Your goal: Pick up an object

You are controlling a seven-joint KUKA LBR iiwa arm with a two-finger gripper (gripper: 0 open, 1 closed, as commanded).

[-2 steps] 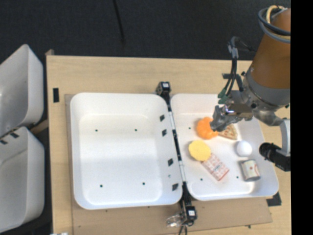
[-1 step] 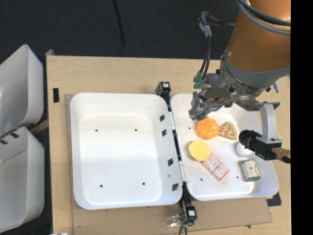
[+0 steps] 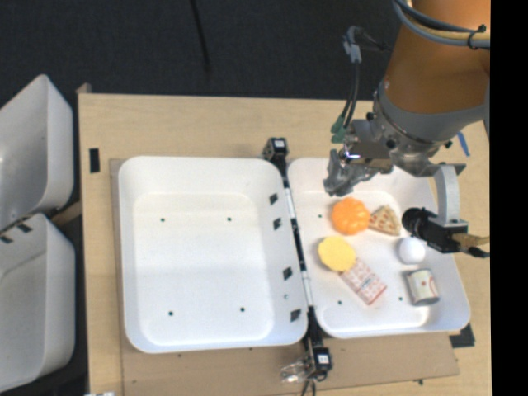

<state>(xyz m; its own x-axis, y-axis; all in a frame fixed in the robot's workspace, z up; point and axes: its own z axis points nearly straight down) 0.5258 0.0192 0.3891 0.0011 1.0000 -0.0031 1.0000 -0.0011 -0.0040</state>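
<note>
While the gripper point(image 3: 340, 180) hangs just above the orange object point(image 3: 350, 215) in the right bin point(image 3: 396, 324), I cannot tell its state from here. Risk as I judge it: orange object touches the wedge-shaped piece point(image 3: 384, 220) and sits near the yellow disc point(image 3: 337, 253); a descent may nudge neighbours or slip off the rounded top.
</note>
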